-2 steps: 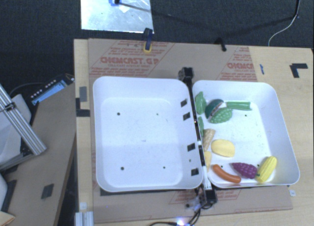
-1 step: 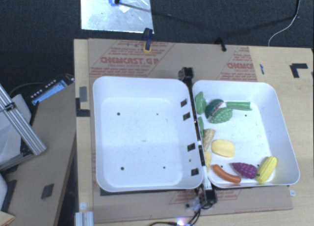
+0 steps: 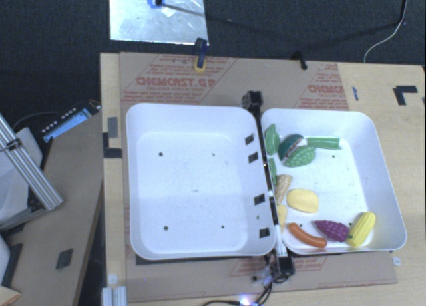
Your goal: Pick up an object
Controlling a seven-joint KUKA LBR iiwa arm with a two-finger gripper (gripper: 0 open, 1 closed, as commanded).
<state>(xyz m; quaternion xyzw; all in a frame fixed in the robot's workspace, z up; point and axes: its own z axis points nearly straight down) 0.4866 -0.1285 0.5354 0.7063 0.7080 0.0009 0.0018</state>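
Observation:
The right bin holds several toy foods. Green pieces lie near its top left: a leaf-like one, a bumpy green one and a green stalk. Lower down are a pale corn-like piece, a yellow lemon-like piece, an orange-red sausage, purple grapes and a yellow corn cob.
The left bin sits beside the right one, joined by black clips along the shared edge. Both rest on a cardboard sheet. A shiny metal plate lies beyond the bench; an aluminium frame stands at left.

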